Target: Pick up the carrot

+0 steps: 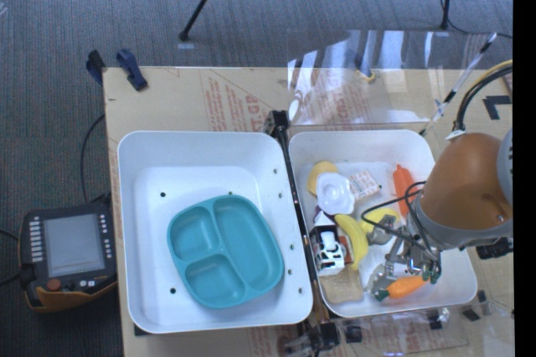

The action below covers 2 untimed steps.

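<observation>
hovering gripper (408, 266), carrot (400, 288) just below (right bin (456, 294))

Smooth, glossy white plastic bins (134, 171); matt teal plastic plate (224, 250); printed brown cardboard bench top (201, 100); glossy orange carrot (405, 287); rough ribbed grey carpet (84, 3).

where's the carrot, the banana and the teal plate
carrot (405, 287): camera view, middle of its orange body
banana (355, 236): camera view, middle of its yellow curve
teal plate (219, 245): camera view, ridge between its compartments
</observation>
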### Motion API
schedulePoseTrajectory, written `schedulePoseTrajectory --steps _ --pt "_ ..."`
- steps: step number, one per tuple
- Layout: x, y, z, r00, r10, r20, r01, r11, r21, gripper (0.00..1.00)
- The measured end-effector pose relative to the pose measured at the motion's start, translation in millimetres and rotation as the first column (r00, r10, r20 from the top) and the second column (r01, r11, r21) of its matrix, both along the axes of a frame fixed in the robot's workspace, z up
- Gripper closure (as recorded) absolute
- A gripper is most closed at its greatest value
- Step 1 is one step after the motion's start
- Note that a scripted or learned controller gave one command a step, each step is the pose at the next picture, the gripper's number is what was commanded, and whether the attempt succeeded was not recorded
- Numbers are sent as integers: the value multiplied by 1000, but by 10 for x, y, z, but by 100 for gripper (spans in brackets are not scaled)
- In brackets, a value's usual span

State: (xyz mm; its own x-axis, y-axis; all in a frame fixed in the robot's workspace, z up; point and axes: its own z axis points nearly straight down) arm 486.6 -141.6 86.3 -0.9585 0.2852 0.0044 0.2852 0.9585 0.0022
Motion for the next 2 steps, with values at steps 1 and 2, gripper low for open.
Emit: schedulePoseTrajectory --steps 1,2 --pt "-86 -403 4 950 312 4 -312 950 -1 0" --pt "-74 -382 95 949 315 5 -315 949 2 100"
